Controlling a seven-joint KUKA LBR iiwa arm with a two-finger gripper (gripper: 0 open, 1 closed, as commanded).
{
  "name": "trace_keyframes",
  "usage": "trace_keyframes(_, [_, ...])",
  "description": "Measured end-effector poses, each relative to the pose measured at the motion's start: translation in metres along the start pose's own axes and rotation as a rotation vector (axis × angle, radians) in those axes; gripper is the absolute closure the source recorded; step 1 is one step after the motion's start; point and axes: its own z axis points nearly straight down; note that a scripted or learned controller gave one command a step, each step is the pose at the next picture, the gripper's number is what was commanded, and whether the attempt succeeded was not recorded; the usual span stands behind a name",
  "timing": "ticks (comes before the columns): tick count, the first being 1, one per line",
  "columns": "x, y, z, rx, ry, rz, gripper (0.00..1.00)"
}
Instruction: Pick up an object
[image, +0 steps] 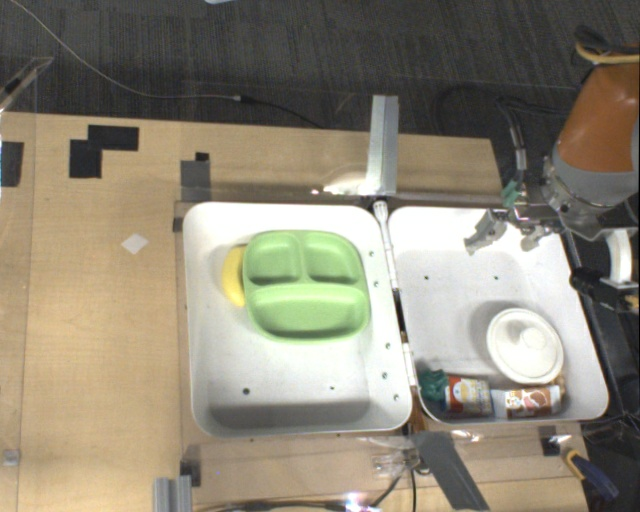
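My gripper (507, 232) hangs over the far part of the right bin (440, 300), below the arm's orange band (603, 120). Its two fingers (484, 232) stand apart, open, with nothing between them. In that bin a white round bowl (524, 344) sits toward the near right. Along the near wall lie a small bottle with a red label (468, 395), a brown-labelled bottle (531, 401) and a dark green item (433, 383). The left bin (290, 390) holds a green divided plate (305, 283) with a yellow object (232, 278) partly tucked under its left side.
A metal post (384, 145) rises behind the seam between the two bins. The bins rest on a wooden bench (90, 330) with black markers (102, 148) at the far left. Cables run along the right edge beside the arm.
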Motion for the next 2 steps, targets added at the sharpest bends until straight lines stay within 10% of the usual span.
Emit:
trace_keyframes(1, [-0.088,-0.039,0.074,0.003,0.000,0.033,0.00])
trace_keyframes(2, [-0.067,-0.001,0.152,-0.006,-0.002,-0.086,0.00])
